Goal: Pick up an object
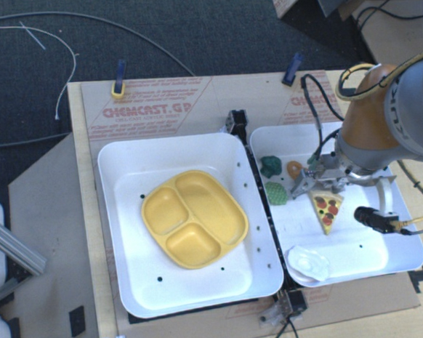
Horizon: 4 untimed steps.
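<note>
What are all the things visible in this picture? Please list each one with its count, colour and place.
bins: 2, white, side by side on the bench
divided plate: 1, yellow, in the left bin
pizza slice toy: 1, yellow with red spots, middle of the right bin
dark green item: 1, right bin, far left corner
light green item: 1, right bin, left side
orange item: 1, right bin, beside the dark green one
white item: 1, right bin, near edge
clamps: 2, blue, far bench edge
arm: 1, grey and orange, above the right bin
gripper: 1, over the pizza slice toy
</note>
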{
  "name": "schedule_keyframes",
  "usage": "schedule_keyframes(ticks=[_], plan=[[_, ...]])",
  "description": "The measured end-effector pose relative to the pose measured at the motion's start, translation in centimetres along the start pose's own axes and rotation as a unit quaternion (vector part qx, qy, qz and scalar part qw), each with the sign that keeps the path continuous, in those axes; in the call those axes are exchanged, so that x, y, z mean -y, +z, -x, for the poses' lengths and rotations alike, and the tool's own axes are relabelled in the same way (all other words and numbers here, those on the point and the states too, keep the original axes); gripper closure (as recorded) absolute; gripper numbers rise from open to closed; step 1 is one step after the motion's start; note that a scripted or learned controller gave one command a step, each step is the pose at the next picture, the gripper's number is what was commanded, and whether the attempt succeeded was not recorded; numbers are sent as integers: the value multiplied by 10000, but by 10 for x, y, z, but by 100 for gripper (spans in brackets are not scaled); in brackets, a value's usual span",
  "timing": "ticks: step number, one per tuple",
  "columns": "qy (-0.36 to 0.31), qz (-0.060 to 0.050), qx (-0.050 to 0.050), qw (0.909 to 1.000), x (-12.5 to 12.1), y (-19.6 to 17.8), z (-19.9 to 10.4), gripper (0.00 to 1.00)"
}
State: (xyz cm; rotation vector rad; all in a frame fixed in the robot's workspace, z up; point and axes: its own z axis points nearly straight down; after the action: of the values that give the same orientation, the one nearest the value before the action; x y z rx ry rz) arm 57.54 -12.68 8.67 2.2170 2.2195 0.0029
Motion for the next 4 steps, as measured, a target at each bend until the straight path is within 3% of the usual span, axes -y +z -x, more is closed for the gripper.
schedule_keyframes(ticks=[1,3,4], plan=[[7,-12,-11,10000,1,-11,0,100],[-2,16,-3,10000,0,-130,1,100],[-26,-36,-31,10000,16,-133,-59,100]])
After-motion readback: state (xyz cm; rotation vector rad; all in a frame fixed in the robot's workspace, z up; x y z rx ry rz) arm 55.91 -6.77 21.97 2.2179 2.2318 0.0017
